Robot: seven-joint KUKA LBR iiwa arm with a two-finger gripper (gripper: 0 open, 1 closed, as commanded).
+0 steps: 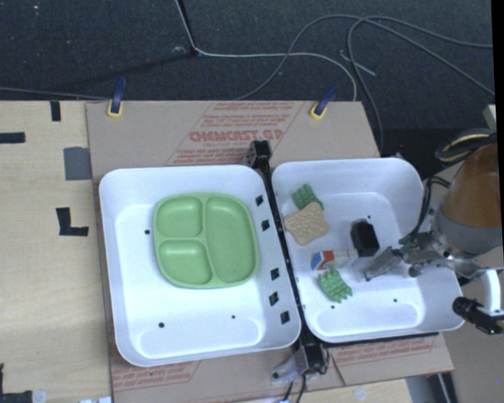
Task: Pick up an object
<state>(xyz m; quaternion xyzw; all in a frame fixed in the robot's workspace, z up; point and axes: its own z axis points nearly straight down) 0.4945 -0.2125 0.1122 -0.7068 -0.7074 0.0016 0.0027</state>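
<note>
Closest to the lens, at the right edge of the frame, you see the arm [475, 197], its orange band blurred and partly cut off by the border. From it a grey wrist reaches left to the claw [382, 268], which hangs low over the right part of the right bin [402, 173]. The claw reads as a grey smear against the white floor, so you cannot tell whether it is wide or narrow, and nothing can be seen held in it.

Just up and left of the claw lies a black block [363, 237]; whether the two touch is hard to make out. Further left sit a small red and blue piece [322, 258] and, below it, a green leafy piece [334, 285]. Above those, a tan sponge [306, 226] lies beside the bin's left wall, with a green chunk [302, 195] touching its upper edge. What these small pieces really are is too blurred for you to judge.

Beyond the dividing wall, the left bin [119, 245] holds a green plate [207, 239] with three compartments. Both bins rest on a cardboard sheet [231, 126], whose red print is too soft to read, pinned at its top edge by two clamps [114, 102]. Thin cables [311, 42] loop over the dark floor along the top of the frame.
</note>
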